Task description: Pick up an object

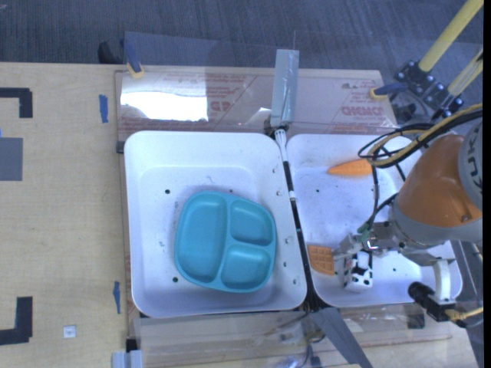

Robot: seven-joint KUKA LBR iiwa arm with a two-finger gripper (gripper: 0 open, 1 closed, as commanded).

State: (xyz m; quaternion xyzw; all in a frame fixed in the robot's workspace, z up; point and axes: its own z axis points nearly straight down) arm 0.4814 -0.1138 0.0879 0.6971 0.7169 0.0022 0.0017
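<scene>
The gripper (359, 261) hangs low in the right bin (337, 205); I cannot tell its state, as the wrist hides it. A black-and-white toy (358, 271) sits right under it, perhaps touching, with an orange waffle piece (321, 260) just beside. Farther back lies a carrot (350, 168). The left bin (153, 175) holds a teal divided plate (224, 241).

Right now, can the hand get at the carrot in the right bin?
Probably yes. The carrot lies apart near the bin's far wall, nothing on it; the hand hangs low by the black-and-white toy.
</scene>
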